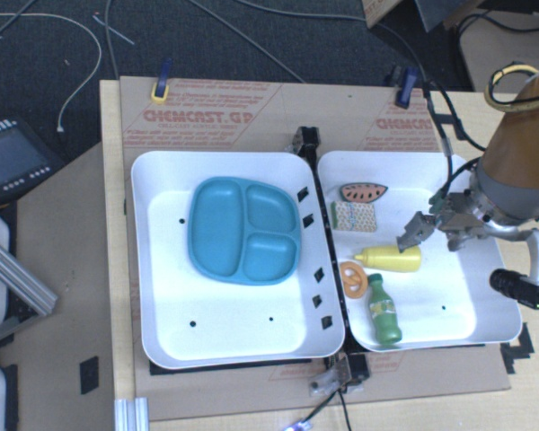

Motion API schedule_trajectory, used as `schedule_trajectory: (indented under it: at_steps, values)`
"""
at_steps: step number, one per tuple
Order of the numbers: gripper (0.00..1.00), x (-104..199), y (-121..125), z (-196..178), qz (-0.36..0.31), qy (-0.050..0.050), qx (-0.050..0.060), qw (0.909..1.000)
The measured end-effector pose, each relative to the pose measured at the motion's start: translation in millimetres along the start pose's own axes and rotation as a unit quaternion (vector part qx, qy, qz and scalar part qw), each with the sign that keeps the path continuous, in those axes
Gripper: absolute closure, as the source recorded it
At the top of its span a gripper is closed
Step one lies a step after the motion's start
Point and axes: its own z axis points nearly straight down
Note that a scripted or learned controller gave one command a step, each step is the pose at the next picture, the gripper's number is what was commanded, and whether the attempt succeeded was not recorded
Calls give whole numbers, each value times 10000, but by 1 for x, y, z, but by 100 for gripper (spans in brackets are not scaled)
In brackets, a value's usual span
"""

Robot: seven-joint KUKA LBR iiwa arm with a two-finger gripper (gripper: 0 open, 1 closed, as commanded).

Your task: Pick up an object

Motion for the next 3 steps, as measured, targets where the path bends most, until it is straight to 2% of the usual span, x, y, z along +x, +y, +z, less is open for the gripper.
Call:
schedule_trajectory:
  at_steps: [1, 3]
  values:
    - [0, 0, 3, -7, -18, -11, -68, 10000]
    - [0, 12, 4, 108, -6, -7, -50, 10000]
